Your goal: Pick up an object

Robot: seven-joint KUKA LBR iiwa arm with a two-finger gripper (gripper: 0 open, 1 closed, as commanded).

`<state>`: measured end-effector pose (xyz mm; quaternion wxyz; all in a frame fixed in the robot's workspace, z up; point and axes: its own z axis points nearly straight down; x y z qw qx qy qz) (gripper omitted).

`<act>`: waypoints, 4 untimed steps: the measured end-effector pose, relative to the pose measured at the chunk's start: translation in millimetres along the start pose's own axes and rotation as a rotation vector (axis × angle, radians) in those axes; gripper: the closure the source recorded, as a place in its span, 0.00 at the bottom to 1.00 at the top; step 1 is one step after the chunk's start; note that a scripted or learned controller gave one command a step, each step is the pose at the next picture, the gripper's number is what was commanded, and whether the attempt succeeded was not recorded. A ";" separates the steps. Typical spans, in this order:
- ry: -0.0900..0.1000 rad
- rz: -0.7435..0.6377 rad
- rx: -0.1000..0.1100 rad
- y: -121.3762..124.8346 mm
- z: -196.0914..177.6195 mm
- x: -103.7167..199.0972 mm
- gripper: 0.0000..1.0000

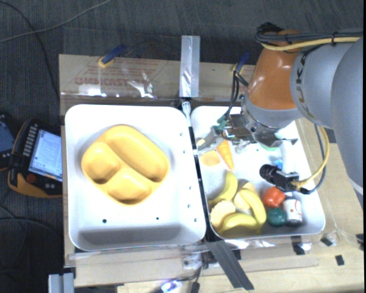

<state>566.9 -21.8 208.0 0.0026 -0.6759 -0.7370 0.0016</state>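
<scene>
Right bin objects: orange carrot-like cone [225,154], tip toward 5 o'clock, lying at the bin's 10 o'clock beside a pale orange slice [211,159] on its 9 o'clock side. Yellow banana bunch [239,206], curved, fills the bin's 7 o'clock corner. Red-orange tomato-like ball [272,197] at 3 o'clock of the bananas, dark green round piece [276,218] just below it, small red-and-white can [292,210] touching, at the 5 o'clock corner. Left bin: big yellow lumpy bread-like object [124,162], lying flat, centre toward 11 o'clock.
</scene>
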 end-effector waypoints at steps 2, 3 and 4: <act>-0.006 -0.169 -0.013 40.7 112.1 -89.5 0.00; -0.002 -0.164 -0.012 40.6 104.2 -87.7 1.00; -0.004 0.114 -0.002 25.0 -7.4 -56.3 1.00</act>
